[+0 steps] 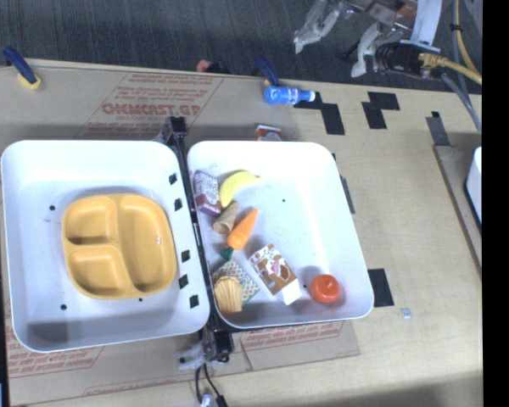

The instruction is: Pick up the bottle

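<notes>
Your gripper (pixel 338 34) is hanging wide, holding nothing, at the top right beyond the table (pixel 407 227). The bottle (pixel 287 96) is lying on its side on the table, outside both bins, just behind the right bin (pixel 343 227). Being round, it is likely to roll away if one finger touches first, and the blue clamp (pixel 265 69) beside it may be blocking your descent. You are looking at one bottle, two bins, one yellow tray (pixel 119 246), one banana (pixel 234 185), one carrot (pixel 243 228).
</notes>
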`<state>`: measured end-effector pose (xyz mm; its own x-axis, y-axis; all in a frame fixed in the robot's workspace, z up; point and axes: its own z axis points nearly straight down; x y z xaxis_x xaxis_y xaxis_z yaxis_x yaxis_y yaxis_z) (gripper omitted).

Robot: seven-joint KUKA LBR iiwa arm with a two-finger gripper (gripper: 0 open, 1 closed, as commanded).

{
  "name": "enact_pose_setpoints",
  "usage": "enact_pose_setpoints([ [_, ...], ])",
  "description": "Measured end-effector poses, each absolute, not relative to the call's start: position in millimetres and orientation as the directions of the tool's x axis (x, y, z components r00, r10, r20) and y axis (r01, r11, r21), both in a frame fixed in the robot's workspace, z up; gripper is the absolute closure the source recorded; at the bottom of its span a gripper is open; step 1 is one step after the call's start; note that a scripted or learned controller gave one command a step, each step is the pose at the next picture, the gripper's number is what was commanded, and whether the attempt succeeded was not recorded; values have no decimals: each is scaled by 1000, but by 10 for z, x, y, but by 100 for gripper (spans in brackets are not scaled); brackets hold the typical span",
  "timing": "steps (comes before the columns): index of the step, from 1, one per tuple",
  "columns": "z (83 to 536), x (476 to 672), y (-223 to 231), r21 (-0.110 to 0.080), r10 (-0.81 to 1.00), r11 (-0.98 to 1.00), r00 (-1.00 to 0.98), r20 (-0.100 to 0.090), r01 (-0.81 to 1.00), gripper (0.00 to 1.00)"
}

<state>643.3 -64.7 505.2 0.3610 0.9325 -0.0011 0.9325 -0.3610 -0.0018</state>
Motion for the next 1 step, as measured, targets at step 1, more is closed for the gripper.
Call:
enact_pose_setpoints([
  [1, 5095, 5897, -288, -3, 915, -404, 404, -1, 915, 0],
])
